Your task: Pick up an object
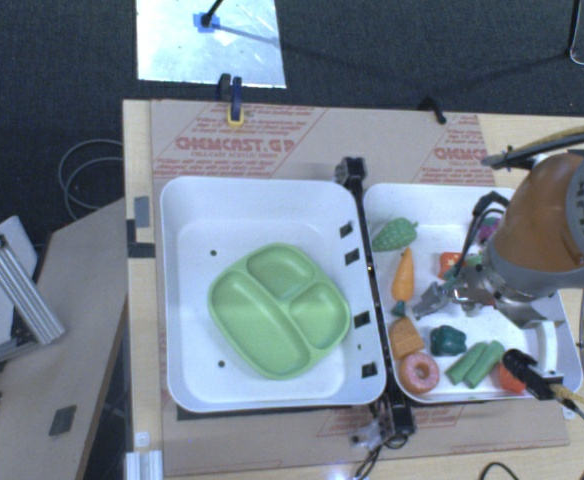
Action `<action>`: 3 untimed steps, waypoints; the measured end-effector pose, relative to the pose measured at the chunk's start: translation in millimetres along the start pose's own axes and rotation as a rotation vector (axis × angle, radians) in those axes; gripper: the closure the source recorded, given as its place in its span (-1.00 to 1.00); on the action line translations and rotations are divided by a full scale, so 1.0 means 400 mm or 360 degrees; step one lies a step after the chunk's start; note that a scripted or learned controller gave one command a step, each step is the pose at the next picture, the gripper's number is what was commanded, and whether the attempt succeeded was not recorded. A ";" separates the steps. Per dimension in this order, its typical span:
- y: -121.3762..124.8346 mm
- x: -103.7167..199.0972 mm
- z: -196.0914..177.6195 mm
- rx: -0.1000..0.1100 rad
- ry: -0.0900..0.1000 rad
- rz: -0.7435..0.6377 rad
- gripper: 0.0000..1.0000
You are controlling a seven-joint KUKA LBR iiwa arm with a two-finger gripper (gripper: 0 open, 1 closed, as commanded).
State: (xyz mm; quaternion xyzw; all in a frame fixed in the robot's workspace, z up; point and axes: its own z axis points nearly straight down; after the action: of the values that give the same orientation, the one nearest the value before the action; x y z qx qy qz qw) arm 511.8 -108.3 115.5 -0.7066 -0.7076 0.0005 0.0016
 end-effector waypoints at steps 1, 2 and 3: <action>0.004 -0.002 0.078 -0.0010 -0.0005 0.0003 -1.00; 0.004 0.000 0.051 -0.0009 -0.0003 0.0000 1.00; 0.019 0.024 -0.088 -0.0015 -0.0003 -0.0006 1.00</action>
State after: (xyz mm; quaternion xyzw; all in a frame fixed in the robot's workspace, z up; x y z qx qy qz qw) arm 519.5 -98.8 150.7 -0.7053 -0.7089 -0.0021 -0.0025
